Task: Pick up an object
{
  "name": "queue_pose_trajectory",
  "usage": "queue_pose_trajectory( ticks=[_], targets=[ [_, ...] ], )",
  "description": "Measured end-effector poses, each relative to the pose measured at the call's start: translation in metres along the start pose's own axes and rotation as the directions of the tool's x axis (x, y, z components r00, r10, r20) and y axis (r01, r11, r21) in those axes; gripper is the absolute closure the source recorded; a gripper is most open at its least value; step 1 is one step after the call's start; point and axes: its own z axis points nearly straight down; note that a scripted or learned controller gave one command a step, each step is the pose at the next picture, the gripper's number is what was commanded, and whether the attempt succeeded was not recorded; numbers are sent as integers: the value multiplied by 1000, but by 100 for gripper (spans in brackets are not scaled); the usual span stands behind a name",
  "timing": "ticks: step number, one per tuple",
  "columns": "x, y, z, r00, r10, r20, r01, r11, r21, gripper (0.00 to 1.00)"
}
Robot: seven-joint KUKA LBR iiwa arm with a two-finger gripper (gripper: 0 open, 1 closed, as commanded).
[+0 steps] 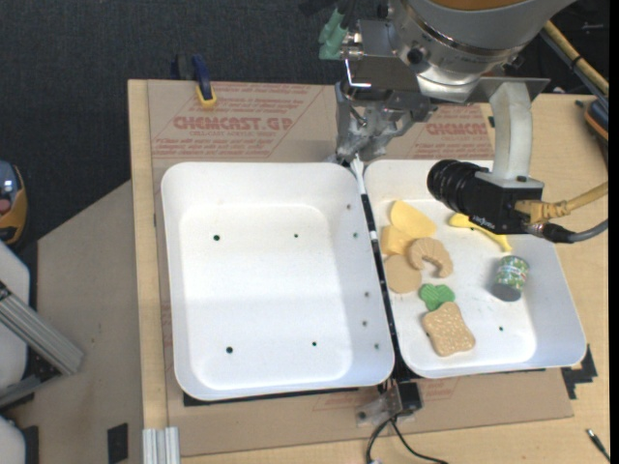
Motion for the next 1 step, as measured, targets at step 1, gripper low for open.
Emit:
queue_pose_trajectory(
  ticks=[1],
  targets=[
    [45,-1,11,1000,-10,0,10,1000,2,100]
  ],
)
